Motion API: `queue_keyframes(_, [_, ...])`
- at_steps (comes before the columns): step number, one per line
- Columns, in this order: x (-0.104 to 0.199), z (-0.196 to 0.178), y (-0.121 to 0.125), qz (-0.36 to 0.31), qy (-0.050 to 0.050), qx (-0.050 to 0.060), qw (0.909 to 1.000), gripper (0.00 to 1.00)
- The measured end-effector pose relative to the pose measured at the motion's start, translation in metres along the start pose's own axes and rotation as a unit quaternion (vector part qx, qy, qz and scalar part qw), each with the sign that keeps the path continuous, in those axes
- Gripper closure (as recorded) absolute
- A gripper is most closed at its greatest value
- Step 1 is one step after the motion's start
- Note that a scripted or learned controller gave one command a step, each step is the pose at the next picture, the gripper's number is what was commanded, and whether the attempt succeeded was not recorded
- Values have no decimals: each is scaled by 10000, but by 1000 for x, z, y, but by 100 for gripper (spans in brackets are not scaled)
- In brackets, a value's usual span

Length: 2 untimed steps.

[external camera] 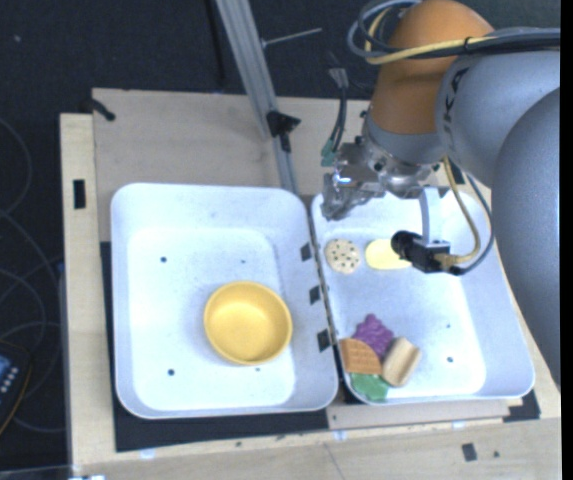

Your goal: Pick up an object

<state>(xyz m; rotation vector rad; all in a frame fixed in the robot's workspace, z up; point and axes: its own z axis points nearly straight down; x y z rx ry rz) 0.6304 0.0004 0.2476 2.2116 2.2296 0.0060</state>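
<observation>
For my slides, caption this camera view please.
Grey KUKA arm's gripper above right white bin of toy food; round yellow bowl in left white bin.

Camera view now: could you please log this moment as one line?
gripper: above right white bin far corner, holding nothing | yellow round bowl: left white bin | speckled round cookie: right bin

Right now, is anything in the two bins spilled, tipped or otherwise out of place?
Nothing stands out. The yellow bowl sits upright in the left bin; the cookie and toy foods lie in the right bin, none spilled over the rims.
</observation>
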Motion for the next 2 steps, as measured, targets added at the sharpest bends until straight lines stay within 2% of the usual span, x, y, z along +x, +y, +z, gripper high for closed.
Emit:
queue_keyframes(1, [51, -7, 26, -1, -1, 2, 10000, 100])
queue_keyframes(2, [45, -6, 25, 22, -28, 19, 10000, 0])
